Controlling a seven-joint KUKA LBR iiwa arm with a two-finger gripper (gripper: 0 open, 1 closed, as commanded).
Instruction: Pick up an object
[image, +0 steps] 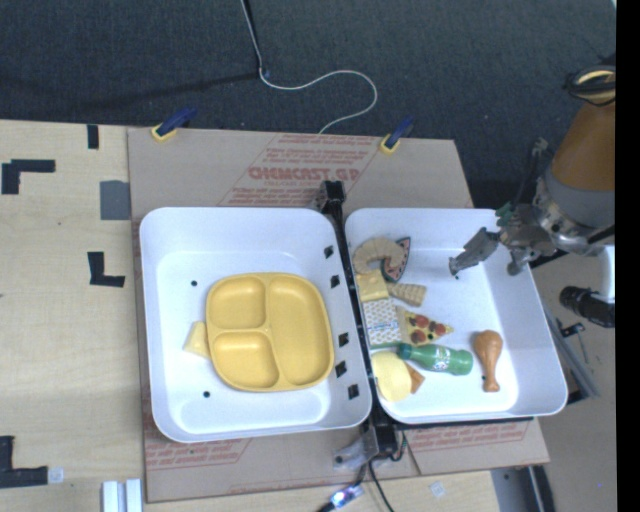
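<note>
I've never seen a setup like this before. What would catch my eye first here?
Probably the big yellow divided plate sitting in the left bin. Next, the cluster of toy food along the right bin's left side: a green bottle, a pizza slice and, apart to their right, a drumstick. The gripper hangs over that bin's upper right part, with nothing between its fingers.

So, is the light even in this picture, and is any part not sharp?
Camera view: soft, even light, with faint shadows inside the white bins; no strong glare on the yellow plate; the small toy food looks slightly soft, and the pincer is a little blurred.
</note>
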